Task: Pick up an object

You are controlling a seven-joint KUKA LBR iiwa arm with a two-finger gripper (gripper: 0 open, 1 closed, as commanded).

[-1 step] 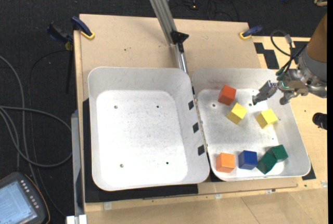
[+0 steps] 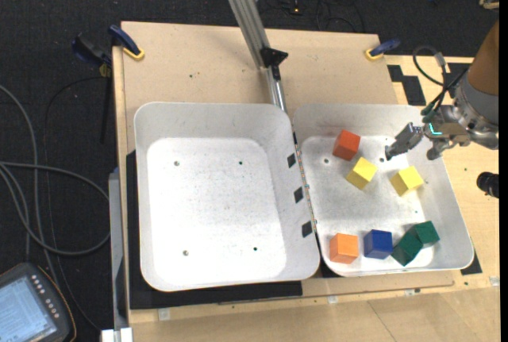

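Right bin (image 2: 452, 197), blocks (image 2: 381, 244) along near rim

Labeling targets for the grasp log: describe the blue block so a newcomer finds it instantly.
Look in the right-hand bin, along its near edge where four blocks sit in a row. The blue block is second from the left, between an orange block and a dark green one. It is the only blue object in either bin.

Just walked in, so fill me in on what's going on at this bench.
A grey robot arm reaches in from the right, its claw open above the right bin and holding nothing. Below it lie a yellow cube, another yellow cube and an orange cube. Along the near edge sit a second orange cube, a blue cube and two green ones.
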